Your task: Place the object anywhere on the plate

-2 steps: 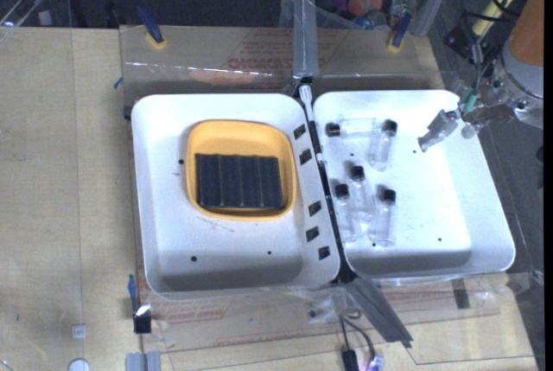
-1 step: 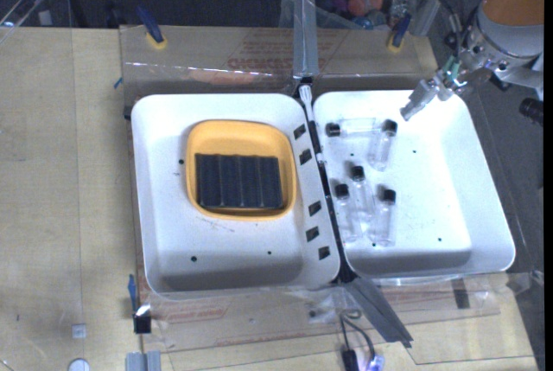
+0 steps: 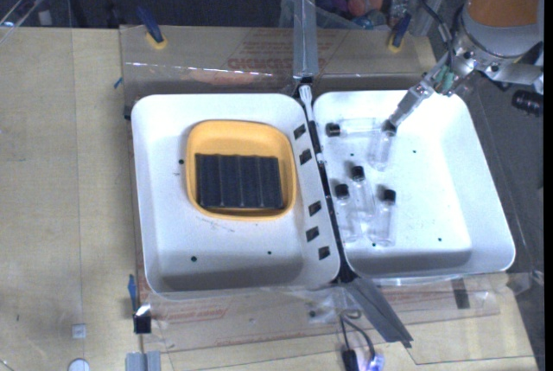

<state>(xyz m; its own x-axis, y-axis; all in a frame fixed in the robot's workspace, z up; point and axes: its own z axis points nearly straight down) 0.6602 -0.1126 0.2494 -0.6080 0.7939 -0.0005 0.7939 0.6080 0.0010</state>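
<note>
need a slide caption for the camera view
Gripper poised over clear vials in the right bin; yellow plate waits in the left bin.

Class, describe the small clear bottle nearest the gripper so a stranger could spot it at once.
Find the right bin. Near its back, by the gripper, stands a clear bottle. Unlike the others clustered toward the divider, it sits alone, nearest the fingertips.
</note>
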